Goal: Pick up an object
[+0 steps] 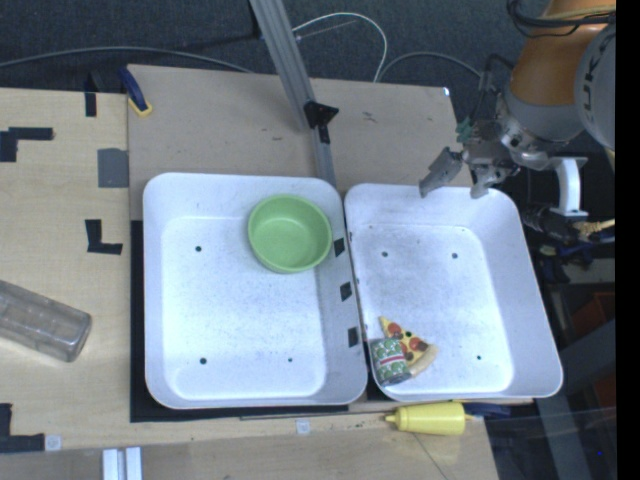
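Dark carpet framed the pale wooden bench point(60, 198) we were looking down on, and we took the scene from the near edge back. Lowest in the frame, just outside the right bin's near rim, lay a yellow bottle point(428, 419) on its side. Just above it, inside the right bin point(520, 268) at its lower left corner, sat a pizza-slice toy point(410, 346) touching a small grey-green packet point(388, 362); we judged these loose, light pieces were set there as candidates for picking. At the lower left of the frame a clear plastic container point(40, 320) rested on the bench, well apart from the bins. In the left bin point(180, 368), toward its upper right, a green bowl point(289, 232) stood upright, another possible target.

Farthest back, at the upper right, the gripper point(455, 178) hung over the far rim of the right bin with its two fingers spread apart and nothing between them. We judged the grasp had not begun, since it stood well apart from the toy and the bowl alike.
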Action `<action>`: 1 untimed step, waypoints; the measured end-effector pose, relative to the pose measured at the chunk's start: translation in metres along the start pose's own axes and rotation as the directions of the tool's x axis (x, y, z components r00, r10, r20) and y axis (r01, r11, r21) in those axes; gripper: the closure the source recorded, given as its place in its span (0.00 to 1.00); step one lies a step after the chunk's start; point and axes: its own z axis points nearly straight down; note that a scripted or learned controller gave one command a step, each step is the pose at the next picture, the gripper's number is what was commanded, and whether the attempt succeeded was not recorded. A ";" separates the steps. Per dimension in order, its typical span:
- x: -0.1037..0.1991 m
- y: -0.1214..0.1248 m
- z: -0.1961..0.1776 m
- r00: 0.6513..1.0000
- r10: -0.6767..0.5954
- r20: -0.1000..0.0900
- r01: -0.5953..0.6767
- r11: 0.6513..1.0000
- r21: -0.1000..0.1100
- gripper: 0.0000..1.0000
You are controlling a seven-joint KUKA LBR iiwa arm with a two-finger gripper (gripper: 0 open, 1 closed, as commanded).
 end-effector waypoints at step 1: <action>0.000 0.000 0.000 1.000 0.000 0.000 0.000 1.000 0.000 0.00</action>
